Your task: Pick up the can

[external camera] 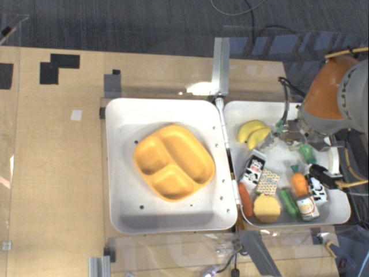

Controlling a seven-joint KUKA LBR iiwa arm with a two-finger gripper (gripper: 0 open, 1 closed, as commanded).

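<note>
Hand (pixel 288 133), grip state unreadable, hovers near yellow bananas (pixel 254 134); small red-labelled can (pixel 308 207) sits crowded among toys, risking a wrong grab.

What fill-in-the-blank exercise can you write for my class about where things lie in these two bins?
1. The yellow tray lies in the ____ bin.
2. The bananas lie in the ____ bin.
3. The tray has ____ compartments.
4. The carrot is coloured ____.

Missing words: left; right; three; orange
</note>
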